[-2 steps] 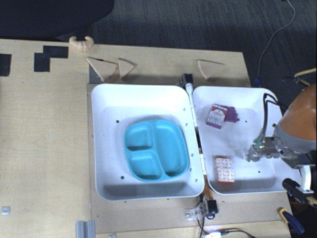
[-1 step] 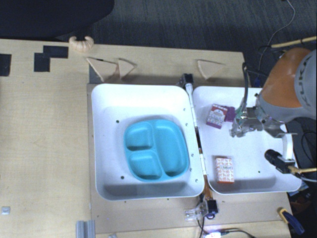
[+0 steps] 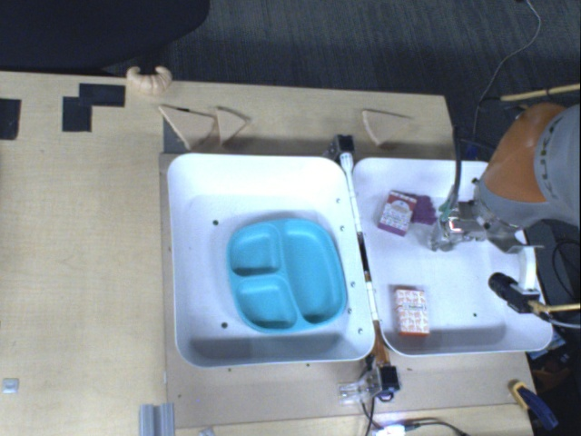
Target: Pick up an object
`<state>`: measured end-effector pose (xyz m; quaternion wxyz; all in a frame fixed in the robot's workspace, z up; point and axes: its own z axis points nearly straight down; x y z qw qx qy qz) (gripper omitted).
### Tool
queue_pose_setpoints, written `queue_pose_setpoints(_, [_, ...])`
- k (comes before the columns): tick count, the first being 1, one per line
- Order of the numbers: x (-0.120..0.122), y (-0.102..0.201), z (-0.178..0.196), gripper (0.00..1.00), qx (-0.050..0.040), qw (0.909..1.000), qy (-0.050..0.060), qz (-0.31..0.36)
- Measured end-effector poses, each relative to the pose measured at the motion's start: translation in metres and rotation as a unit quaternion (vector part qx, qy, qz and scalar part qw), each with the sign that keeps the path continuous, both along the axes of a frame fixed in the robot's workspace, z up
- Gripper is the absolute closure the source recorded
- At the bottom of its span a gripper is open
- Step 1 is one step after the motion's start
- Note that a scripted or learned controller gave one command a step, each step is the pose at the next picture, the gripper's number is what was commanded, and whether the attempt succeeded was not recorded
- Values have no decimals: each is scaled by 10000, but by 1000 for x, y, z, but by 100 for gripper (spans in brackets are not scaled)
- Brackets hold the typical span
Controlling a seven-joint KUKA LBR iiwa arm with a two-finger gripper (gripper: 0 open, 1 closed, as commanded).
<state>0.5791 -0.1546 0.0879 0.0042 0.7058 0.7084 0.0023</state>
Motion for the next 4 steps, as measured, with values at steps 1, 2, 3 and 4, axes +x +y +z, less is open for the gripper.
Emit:
queue_pose_setpoints(1, [-1,1,-1,0,5,10000,10,3])
queue_pose_setpoints(2, [2,1,11,100,-4,10000,-21,26])
queue_pose_setpoints(3, [1,1,11,0,-4,10000,-19,27])
queue_pose_setpoints(4, [-86,23,0,0,5,10000,1,-12])
